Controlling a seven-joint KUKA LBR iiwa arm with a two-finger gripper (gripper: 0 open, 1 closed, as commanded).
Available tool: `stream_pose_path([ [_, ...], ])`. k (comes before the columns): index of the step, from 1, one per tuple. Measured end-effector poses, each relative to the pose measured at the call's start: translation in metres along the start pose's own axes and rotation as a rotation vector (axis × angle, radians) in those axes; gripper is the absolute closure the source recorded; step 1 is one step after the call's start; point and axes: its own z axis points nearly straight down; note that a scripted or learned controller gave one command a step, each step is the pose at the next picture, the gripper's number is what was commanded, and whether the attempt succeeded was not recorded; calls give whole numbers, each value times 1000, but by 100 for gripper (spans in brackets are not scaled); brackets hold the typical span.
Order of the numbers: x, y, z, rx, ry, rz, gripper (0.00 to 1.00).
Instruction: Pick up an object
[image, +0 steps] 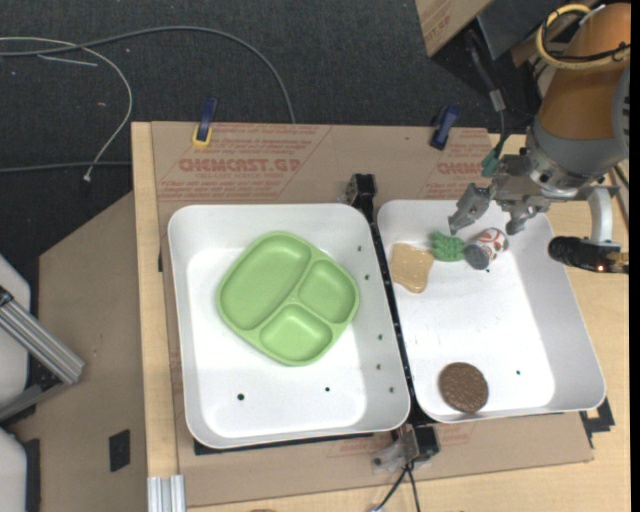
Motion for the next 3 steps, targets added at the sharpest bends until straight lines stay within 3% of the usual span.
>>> stream_pose_path([
  [1,0,2,-8,-14,-2,-2,0],
  [3,18,6,87,-9,0,-3,0],
])
